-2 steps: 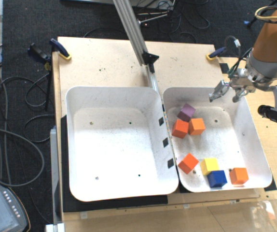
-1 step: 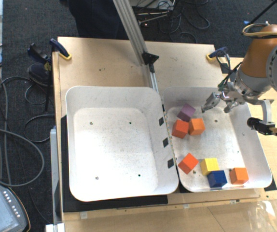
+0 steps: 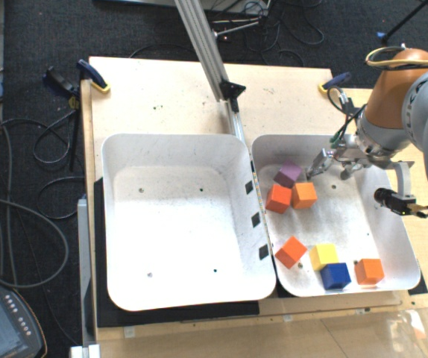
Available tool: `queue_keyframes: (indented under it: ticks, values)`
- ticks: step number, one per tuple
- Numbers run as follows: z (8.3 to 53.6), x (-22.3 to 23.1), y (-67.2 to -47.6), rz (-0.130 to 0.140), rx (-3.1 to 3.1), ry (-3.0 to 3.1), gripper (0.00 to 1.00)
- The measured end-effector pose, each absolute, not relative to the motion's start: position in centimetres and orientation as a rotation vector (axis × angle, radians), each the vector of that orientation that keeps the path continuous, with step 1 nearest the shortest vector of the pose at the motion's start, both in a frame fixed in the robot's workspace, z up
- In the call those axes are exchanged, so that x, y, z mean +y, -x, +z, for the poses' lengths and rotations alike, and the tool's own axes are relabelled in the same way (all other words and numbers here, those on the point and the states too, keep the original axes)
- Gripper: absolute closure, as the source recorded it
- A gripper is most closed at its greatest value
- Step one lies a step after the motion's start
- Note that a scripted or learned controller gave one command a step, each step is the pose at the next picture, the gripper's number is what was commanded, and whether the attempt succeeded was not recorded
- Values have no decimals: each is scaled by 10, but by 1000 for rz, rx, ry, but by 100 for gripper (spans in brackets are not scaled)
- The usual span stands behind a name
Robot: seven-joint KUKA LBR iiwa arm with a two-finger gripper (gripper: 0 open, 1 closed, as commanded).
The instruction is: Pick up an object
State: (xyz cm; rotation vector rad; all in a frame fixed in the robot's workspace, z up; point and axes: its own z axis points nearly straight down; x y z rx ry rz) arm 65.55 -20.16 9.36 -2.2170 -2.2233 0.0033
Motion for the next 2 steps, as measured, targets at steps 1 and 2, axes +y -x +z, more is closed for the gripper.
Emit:
queue_keyframes:
  ticks: [1, 2]
  values:
    - [106, -202, -657, -1, -2228, 2220, 100]
    - [155, -202, -650, -5, -2224, 2227, 100]
